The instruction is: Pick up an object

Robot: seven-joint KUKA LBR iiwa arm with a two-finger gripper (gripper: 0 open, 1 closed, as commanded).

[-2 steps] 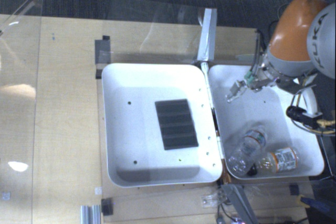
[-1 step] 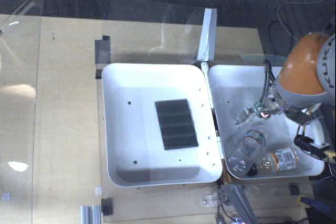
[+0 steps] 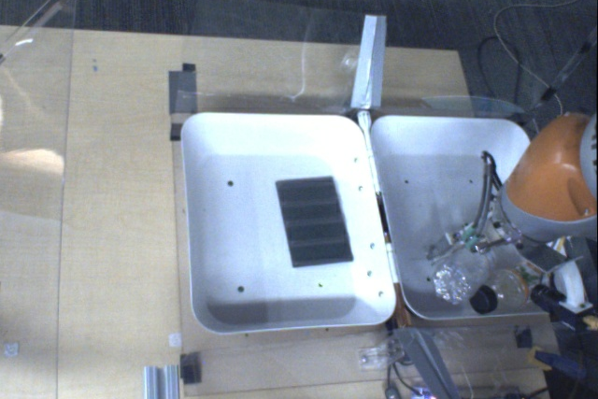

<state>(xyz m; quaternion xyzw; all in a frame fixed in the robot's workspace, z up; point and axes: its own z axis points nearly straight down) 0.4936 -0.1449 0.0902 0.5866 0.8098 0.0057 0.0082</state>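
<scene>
A dark ribbed rectangular pad (image 3: 315,220) lies flat in the middle of the left bin (image 3: 215,201). In the right bin (image 3: 420,163), the arm with its orange band (image 3: 551,182) reaches in from the right. Its gripper (image 3: 462,241) hangs low over the bin's front half. Just below the gripper lies a clear crumpled plastic item (image 3: 451,281), and a small black round piece (image 3: 483,299) sits beside it. The gripper's tip is small and mixed with cables and glare, so whether it touches the plastic is unclear.
A metal divider post (image 3: 368,61) stands behind the seam between the bins. Transparent panels rise at the left and behind the bins. Cables and dark hardware crowd the lower right corner (image 3: 561,341). Bare wooden bench (image 3: 93,248) lies left of the bins.
</scene>
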